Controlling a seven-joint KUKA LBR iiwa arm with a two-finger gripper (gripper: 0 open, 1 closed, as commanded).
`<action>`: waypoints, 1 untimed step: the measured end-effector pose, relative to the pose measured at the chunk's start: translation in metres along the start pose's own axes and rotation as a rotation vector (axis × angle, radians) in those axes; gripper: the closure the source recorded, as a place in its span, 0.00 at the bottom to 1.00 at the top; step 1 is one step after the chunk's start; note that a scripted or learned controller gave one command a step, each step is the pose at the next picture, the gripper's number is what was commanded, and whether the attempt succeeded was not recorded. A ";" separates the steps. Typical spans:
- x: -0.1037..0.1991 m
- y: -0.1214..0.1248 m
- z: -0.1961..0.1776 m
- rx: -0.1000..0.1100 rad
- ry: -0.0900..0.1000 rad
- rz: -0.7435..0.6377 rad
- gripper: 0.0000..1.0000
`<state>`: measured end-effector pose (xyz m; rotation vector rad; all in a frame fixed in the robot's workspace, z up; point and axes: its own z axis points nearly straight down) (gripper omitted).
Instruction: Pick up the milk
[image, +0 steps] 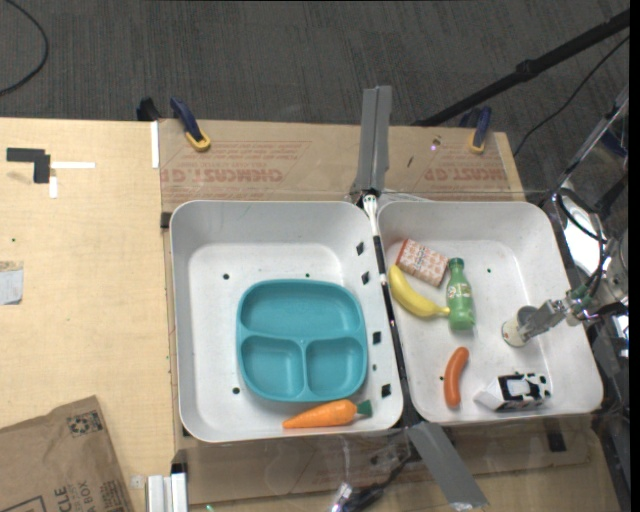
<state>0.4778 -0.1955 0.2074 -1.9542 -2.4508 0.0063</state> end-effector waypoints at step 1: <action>-0.012 -0.002 0.085 -0.003 0.000 -0.232 0.00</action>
